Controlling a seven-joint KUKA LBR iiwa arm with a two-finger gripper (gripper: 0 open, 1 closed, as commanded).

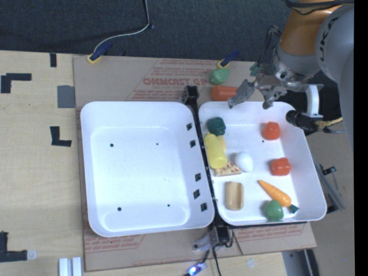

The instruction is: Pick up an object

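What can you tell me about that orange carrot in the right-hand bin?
The carrot looks like a smooth plastic toy: an orange tapered body with a small dark green tip at its thick end. It lies flat on the right bin floor near the front corner, slanted, its narrow end pointing toward the bin's middle. Its thick end sits against a round green item.

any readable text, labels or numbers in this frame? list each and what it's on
Red printed line on the cardboard sheet beyond the bins: mirrored or upside down and blurred, not readable.
Fainter red print on the same cardboard along the near edge: too blurred to read.
No legible text on the bins, the objects or the arm.
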